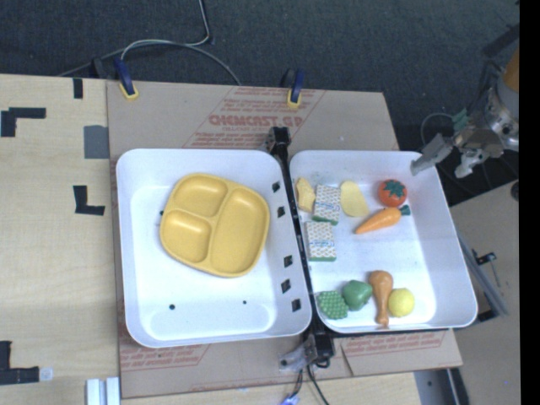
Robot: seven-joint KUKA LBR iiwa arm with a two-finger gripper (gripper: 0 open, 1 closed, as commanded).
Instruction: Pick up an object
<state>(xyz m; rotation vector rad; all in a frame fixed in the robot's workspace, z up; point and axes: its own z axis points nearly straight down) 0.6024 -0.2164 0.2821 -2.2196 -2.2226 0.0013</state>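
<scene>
1. The left bin (139, 251) carries a yellow divided plate (214, 224), lying flat and untouched.
2. The right bin (439, 251) has small toy foods loose on its floor: wafers (324, 220), a carrot (377, 219), a tomato (391, 192), a green vegetable (357, 294), a drumstick (381, 292) and a lemon (402, 301). Any could be the pick; none is lifted.
3. The gripper (447, 154) hangs over that bin's far right corner, spread and pinching nothing, so the whole pickup remains: descend, close, lift.
</scene>
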